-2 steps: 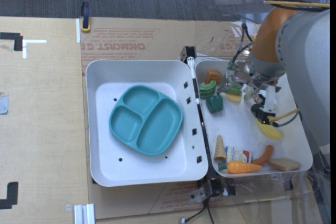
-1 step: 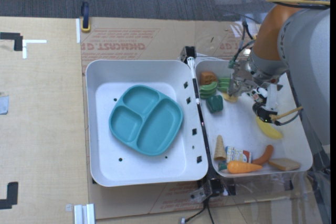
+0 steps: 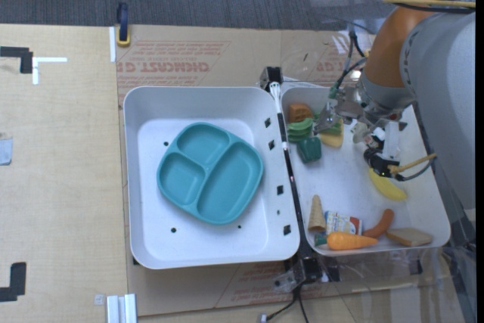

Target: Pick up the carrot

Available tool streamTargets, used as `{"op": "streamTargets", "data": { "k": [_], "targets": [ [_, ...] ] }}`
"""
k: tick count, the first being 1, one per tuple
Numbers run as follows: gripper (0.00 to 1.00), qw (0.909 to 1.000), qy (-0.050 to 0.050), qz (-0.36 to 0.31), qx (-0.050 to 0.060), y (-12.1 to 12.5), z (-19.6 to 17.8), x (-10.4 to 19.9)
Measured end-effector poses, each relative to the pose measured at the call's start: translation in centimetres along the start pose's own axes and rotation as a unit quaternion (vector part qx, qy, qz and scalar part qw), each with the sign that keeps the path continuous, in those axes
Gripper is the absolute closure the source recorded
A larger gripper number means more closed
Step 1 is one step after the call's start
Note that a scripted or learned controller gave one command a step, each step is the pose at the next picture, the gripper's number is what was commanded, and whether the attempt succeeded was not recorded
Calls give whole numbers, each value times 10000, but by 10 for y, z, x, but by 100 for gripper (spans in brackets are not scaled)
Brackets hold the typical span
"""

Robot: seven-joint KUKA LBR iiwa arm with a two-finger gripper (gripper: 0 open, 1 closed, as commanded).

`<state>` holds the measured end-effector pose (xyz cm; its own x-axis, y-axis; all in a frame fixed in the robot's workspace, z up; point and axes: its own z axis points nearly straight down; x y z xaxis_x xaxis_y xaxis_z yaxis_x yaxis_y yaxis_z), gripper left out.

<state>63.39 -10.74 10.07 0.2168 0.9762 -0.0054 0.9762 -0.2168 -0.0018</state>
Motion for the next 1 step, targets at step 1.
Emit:
{"op": "streamTargets", "data": {
  "k": [1],
  "targets": [
    [0,9905,17,1377,29,-37,10,0]
  ]
}}
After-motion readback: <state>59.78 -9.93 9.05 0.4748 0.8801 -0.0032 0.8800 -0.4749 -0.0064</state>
